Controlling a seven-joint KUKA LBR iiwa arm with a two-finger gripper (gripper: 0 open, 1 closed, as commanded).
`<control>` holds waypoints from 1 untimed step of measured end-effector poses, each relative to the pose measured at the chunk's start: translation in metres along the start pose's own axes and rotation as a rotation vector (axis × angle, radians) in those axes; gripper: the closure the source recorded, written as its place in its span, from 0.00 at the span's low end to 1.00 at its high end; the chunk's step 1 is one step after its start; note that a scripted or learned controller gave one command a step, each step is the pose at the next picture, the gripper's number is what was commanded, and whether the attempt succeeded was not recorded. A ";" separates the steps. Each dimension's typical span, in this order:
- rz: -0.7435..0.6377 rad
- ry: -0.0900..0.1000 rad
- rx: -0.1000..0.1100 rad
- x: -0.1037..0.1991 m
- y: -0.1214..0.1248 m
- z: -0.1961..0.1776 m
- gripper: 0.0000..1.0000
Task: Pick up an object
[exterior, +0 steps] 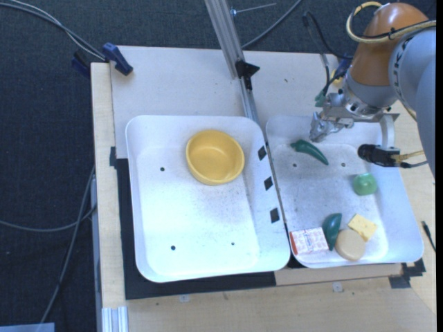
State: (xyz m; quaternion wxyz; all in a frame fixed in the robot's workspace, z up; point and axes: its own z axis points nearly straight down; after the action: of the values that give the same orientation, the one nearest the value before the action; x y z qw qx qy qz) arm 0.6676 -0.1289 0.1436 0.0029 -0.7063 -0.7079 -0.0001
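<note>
Green pepper (310, 151) lies just below the pincer (320, 131).

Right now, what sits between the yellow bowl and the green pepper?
In the camera view, the bins' touching rims lie between bowl and pepper.

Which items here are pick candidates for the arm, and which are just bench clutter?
Pick candidates, right bin:
dark green pepper, nearest the gripper
light green ball
yellow cheese wedge
tan round piece
teal piece
small red-and-white box

Lying about:
yellow bowl in the left bin
blue clamp
metal pole
cables
</note>
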 end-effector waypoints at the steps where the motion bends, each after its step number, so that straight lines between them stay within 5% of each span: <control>1: 0.003 -0.005 -0.013 -0.009 0.005 -0.057 1.00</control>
State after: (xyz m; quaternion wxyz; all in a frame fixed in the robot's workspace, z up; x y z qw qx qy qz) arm 0.6731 -0.1382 0.2001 -0.0034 -0.7073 -0.7069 -0.0028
